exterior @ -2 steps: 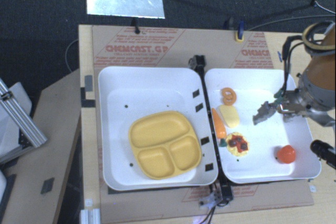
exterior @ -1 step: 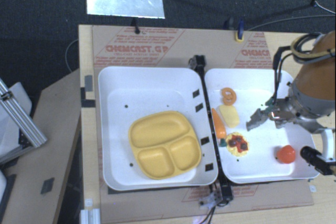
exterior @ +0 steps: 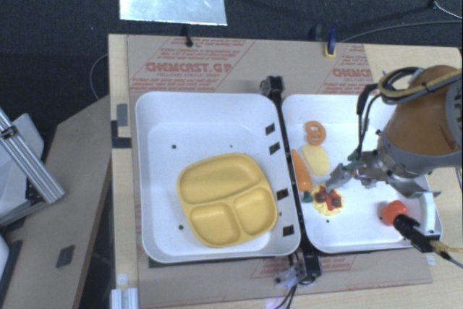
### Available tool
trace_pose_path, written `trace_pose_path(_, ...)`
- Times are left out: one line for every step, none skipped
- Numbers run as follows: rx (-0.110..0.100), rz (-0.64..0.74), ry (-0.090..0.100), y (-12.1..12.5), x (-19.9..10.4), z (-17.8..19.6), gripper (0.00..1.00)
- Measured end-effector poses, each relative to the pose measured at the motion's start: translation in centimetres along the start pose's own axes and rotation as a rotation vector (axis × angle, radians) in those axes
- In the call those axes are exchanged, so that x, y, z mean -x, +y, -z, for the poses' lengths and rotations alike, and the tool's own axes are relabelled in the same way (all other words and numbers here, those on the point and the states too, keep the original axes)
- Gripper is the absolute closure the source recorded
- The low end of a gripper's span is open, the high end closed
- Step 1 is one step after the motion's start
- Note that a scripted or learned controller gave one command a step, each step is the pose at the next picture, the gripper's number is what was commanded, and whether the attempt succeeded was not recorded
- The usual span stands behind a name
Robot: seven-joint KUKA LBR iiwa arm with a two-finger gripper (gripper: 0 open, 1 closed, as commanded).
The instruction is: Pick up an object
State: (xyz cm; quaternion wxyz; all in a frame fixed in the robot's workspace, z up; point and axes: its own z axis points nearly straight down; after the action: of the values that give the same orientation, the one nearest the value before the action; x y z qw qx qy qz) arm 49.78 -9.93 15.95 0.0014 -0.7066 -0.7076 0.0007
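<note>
We are seeing the gripper hovering by the yellow toy — whether it's gripping, we cannot tell.

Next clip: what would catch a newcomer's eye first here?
The yellow divided tray lying in the left bin stands out most. In the right bin, small toy foods cluster near the divider: an orange carrot, a ring, with the arm's gripper beside them.

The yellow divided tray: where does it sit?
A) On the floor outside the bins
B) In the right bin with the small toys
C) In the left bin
C: the yellow divided tray lies inside the left bin, while the small toys sit in the right bin.
</note>
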Motion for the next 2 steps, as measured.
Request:
trace_pose_path(-0.001,-0.001,0.001,-0.3,0.9,-5.7,0.00)
trace_pose_path(0.004,0.000,-0.001,-0.1,0.9,-4.4,1.00)
